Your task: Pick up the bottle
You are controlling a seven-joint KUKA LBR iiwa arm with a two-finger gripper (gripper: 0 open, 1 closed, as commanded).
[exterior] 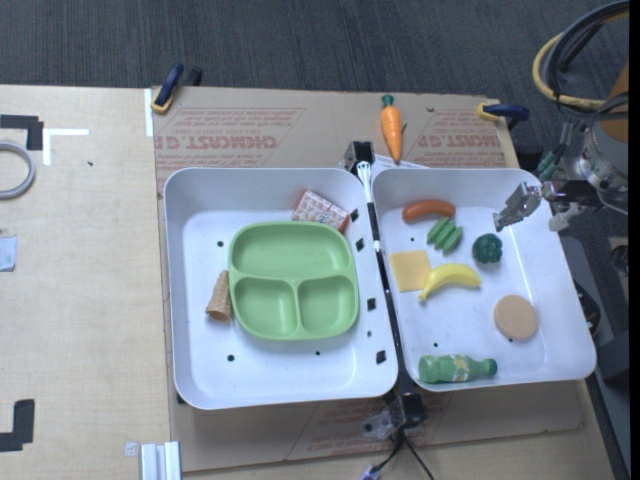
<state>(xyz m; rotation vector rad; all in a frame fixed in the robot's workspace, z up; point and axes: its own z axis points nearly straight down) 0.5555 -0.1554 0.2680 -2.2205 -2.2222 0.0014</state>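
Observation:
The bottle [455, 368] is green with a yellow label. It lies on its side near the front wall of the right bin [560, 353], cap pointing right. My gripper [518, 208] hangs over the back right corner of that bin, far from the bottle and above the broccoli [487, 249]. It is open, with nothing between its fingers.
The right bin also holds a sausage [428, 209], pea pods [444, 234], a cheese slice [409, 269], a banana [450, 279] and a round tan disc [515, 318] just behind the bottle. The left bin [190, 358] holds a green divided plate [295, 278], a cone [219, 296] and a packet [320, 208]. A carrot [390, 126] lies behind the bins.

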